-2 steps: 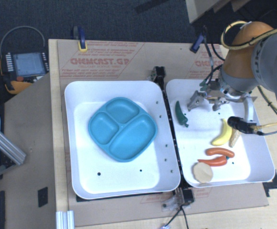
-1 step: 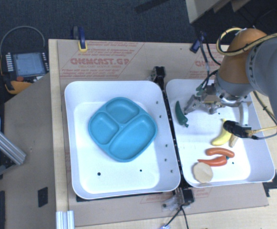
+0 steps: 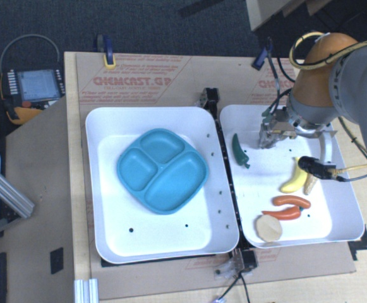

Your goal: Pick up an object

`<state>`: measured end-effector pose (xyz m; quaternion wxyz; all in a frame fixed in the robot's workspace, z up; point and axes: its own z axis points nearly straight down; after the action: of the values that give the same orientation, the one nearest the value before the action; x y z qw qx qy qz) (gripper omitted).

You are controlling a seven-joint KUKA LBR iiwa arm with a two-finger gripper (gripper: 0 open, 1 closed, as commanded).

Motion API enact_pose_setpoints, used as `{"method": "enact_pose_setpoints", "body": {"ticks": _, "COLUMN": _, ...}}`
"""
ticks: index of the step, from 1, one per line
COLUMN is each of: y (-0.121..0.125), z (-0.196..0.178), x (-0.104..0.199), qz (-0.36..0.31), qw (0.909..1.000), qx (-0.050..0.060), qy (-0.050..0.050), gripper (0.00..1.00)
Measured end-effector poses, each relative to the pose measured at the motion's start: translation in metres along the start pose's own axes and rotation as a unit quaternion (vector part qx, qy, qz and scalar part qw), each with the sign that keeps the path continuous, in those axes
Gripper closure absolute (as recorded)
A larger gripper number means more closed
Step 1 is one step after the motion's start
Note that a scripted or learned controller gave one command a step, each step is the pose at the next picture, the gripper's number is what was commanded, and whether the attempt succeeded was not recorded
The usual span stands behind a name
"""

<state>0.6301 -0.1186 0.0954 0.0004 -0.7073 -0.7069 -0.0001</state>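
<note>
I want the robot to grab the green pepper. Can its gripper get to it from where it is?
Probably yes. The gripper hangs over the right bin, and the green pepper lies in that same bin near its left wall, with bare white floor between them. The banana and the other food lie farther off.

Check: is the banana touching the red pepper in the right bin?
Apart. In the camera view a strip of white bin floor shows between the banana and the red pepper below it.

The grey arm with its orange band [image 3: 322, 68] reaches in from the right, its hand [image 3: 273, 134] pointing down.
</note>
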Motion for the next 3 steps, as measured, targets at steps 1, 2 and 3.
{"method": "enact_pose_setpoints", "body": {"ticks": 1, "y": 0.001, "z": -0.043, "x": -0.001, "qz": 0.0, "qw": 1.0, "qx": -0.003, "qy": -0.001, "gripper": 1.0}}
{"method": "enact_pose_setpoints", "body": {"ticks": 2, "y": 0.002, "z": -0.087, "x": 0.0, "qz": -0.001, "qw": 1.0, "qx": -0.004, "qy": -0.001, "gripper": 1.0}}
{"method": "enact_pose_setpoints", "body": {"ticks": 3, "y": 0.003, "z": -0.141, "x": 0.0, "qz": -0.001, "qw": 1.0, "qx": -0.004, "qy": -0.001, "gripper": 1.0}}
